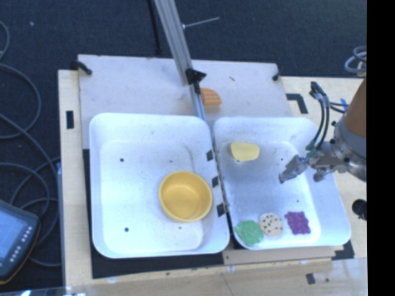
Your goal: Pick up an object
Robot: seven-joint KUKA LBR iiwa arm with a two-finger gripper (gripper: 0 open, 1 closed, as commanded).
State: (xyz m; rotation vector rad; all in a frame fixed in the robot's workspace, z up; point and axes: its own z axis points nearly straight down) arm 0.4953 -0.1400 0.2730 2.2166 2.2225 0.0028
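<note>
Around the round yellow plastic bowl [185, 195] the left white bin's floor [133, 177] lies open; right of the bowl stands the bins' shared rim [216, 184].

Arm [355, 119] running off right edge — upper links cut off. Claw [295, 168] looking small and blurred, finger state not telling. Orange object [210, 97] on desk [136, 85] sitting half hidden behind metal rail [179, 45]. Dark device [15, 236] at lower left getting cropped by frame edge. Green item [249, 232], cookie-like item [270, 224], purple item [298, 222] — too small for identifying.
</note>
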